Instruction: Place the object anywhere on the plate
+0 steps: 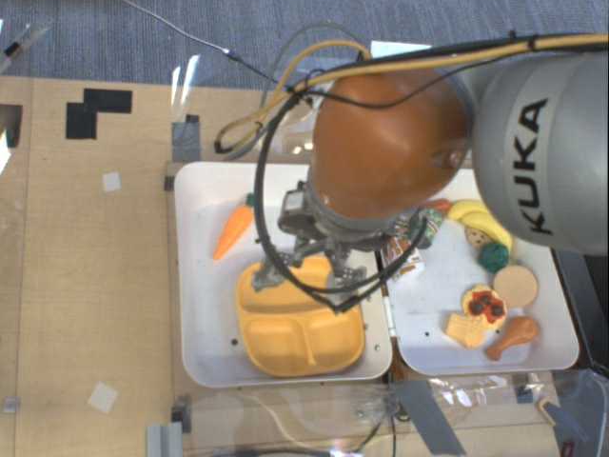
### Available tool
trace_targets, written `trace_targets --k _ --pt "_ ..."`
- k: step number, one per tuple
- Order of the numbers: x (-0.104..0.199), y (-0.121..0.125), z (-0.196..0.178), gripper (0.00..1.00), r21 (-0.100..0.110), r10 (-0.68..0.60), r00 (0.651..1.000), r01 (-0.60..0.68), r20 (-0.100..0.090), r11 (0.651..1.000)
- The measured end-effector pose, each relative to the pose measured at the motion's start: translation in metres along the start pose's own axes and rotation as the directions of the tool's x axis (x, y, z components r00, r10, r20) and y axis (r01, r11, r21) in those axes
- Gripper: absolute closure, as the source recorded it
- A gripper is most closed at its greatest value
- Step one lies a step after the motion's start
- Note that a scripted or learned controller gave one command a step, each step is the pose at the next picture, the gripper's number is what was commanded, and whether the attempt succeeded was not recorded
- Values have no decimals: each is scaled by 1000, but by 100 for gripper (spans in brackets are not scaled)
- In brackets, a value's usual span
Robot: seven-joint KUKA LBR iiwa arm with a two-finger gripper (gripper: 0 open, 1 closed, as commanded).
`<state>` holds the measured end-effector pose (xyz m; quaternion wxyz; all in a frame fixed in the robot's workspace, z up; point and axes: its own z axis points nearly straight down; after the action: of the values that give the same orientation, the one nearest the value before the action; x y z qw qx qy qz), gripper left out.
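The yellow divided plate (303,336) lies in the left bin (195,284), filling its near-right part with its long side running along the bin's near edge; its near compartments are bare. The gripper (319,269) hangs over the plate's far rim, under the orange wrist band, and whether it carries anything I cannot tell — cables and the wrist body cover it. The likeliest loose object on this side is the carrot (231,231), lying toward the bin's far-left corner, its long axis slanting from far-right to near-left, well apart from the gripper and just off the plate's far-left corner. The other toy foods sit in the right bin (561,350). Open room lies along the left bin's left wall.
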<state>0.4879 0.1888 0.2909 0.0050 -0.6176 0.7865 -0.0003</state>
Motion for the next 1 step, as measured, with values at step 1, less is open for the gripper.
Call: trace_targets --k 1 --pt "11 -70 -103 0 6 234 972 -234 4 972"
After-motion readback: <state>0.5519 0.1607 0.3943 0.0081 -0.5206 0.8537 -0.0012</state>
